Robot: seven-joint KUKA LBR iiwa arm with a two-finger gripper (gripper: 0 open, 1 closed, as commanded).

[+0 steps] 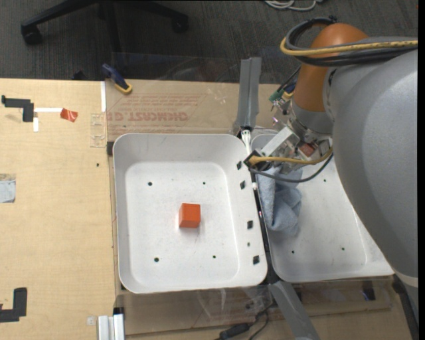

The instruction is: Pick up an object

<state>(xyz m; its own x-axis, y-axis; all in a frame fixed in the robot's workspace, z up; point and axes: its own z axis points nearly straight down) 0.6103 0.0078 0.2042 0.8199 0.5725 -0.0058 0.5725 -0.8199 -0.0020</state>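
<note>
Here is the bench, a pale wooden top (53, 219) with dark carpet beyond its far edge and the legs of an office chair (99, 20) on that carpet. Two shallow white bins sit side by side, and the left bin (126, 219) is our landmark. In the middle of its floor sits an orange block (190, 216), alone, nothing touching it. Just across the left bin's right wall lies the right bin (332, 232), and over its near-left corner hangs the gripper (275, 156), low against a grey-blue cloth (282, 199). The cloth hangs bunched from under the gripper and drapes down along the shared wall; whether it is truly pinched between the gripper's two sides I cannot tell, as the wrist and cables hide them. The big grey arm (378, 153) with its orange band (325, 60) covers much of the right bin. Far left of the left bin, a small red tag (68, 115) lies on the bench, and a blue-and-yellow clamp (116, 78) sits beyond its back-left corner.
</note>
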